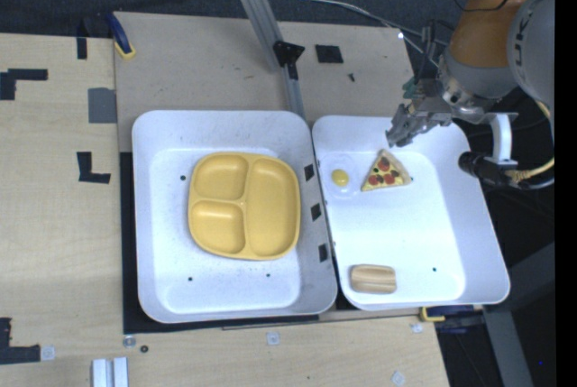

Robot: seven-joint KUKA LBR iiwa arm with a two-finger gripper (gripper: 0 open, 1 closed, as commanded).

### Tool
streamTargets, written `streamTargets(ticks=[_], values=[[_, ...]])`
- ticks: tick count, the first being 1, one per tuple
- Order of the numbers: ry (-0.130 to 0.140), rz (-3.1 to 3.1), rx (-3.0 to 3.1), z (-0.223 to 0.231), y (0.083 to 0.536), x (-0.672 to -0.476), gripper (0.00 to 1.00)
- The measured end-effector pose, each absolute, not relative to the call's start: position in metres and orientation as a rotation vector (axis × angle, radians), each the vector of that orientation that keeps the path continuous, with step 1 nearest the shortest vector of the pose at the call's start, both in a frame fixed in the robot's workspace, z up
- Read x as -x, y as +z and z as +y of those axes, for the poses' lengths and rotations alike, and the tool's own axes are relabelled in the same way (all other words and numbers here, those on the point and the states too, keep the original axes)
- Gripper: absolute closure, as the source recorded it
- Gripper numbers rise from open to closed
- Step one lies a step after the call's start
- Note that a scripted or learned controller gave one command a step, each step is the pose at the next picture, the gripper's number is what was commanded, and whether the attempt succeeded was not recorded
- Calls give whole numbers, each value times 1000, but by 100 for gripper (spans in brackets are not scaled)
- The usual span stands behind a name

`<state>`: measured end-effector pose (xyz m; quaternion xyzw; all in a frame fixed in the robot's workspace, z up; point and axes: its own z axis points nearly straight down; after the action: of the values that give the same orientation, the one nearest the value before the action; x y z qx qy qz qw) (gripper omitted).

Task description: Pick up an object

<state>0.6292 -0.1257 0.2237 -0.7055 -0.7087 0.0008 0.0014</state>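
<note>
So the hand (401, 133) hangs over the right bin's (451, 241) far edge, just above the pizza slice (387, 172); can't tell its state. Small yellow piece (340, 179) sits beside, bread roll (372, 279) nearer front. Yellow divided plate (244, 205) fills the left bin (162, 223).

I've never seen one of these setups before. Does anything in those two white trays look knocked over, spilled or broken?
Nothing stands out. The yellow divided plate lies flat in the left bin. The pizza slice, small yellow piece and bread roll lie apart in the right bin, intact.
</note>
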Motion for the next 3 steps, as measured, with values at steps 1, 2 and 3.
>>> streamTargets(ticks=[1, 2, 3], values=[[2, -2225, 2213, -76, 213, -617, 100], [0, -2227, 2212, -22, 226, -605, 100], [3, -2226, 2211, 36, 216, -590, 100]])
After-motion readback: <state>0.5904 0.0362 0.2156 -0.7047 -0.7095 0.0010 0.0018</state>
